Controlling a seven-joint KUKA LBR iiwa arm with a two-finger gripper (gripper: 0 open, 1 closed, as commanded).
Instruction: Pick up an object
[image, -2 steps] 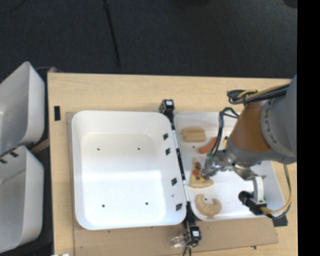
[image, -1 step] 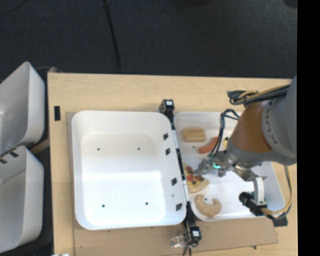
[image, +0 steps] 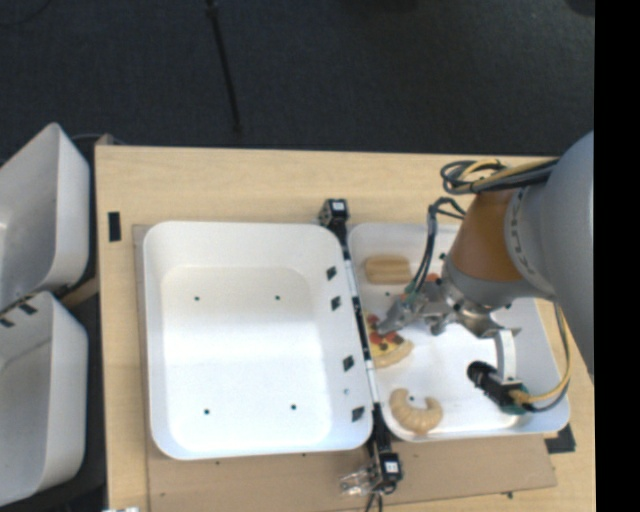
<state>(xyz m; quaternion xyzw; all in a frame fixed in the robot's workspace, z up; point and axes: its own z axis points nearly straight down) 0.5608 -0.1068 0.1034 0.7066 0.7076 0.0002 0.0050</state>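
The gripper (image: 400, 315) hovered mid-frame above the pizza slice (image: 390, 350); finger state indeterminate. Risk: the bin wall (image: 352, 300) could block a grasp.

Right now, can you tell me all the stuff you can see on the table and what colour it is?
left bin: 1, white, left half of the bench.
right bin: 1, white, right half of the bench, beside the left bin.
bread roll: 1, tan, far part of the right bin.
pizza slice: 1, yellowish with red spots, in the right bin by its left wall.
croissant: 1, pale tan, curved, near corner of the right bin.
bench: 1, light wood, under both bins.
arm: 1, grey with an orange band, reaching in from the right over the right bin.
gripper: 1, dark grey, just above the pizza slice.
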